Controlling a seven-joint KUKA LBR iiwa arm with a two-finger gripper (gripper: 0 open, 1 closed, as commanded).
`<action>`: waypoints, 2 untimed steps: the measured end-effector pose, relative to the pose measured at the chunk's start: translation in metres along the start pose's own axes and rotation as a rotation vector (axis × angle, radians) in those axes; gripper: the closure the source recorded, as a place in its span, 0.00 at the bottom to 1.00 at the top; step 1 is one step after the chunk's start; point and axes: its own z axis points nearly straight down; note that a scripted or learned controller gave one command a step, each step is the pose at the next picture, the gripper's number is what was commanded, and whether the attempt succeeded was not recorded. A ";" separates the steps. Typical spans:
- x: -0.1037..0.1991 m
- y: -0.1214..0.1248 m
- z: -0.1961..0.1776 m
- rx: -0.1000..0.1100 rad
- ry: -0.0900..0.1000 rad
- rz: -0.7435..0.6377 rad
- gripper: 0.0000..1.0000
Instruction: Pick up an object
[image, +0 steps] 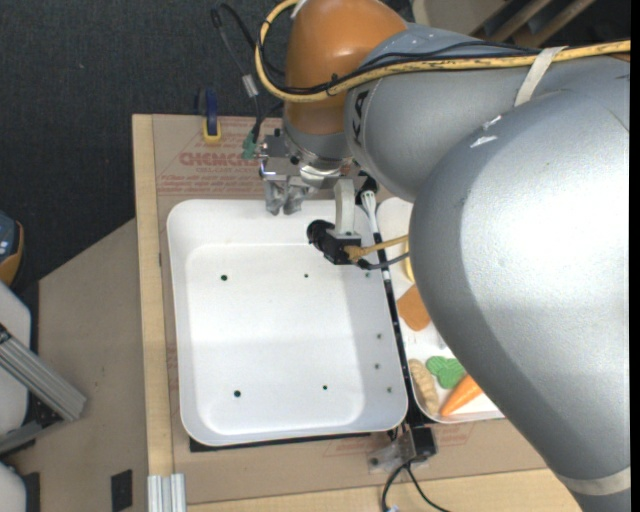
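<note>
Carrot and green piece lying in right bin, part-hidden under arm reaching across; gripper well apart over left bin far rim, grip impossible to tell.

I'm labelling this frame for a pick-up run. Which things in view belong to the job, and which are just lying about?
Job:
gripper
right bin
orange carrot-like piece
green piece

Lying about:
left bin
blue clamp
cardboard sheet
</note>
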 end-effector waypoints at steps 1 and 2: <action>-0.029 -0.006 0.093 0.021 -0.006 0.009 1.00; -0.017 -0.004 0.096 0.014 -0.004 0.005 1.00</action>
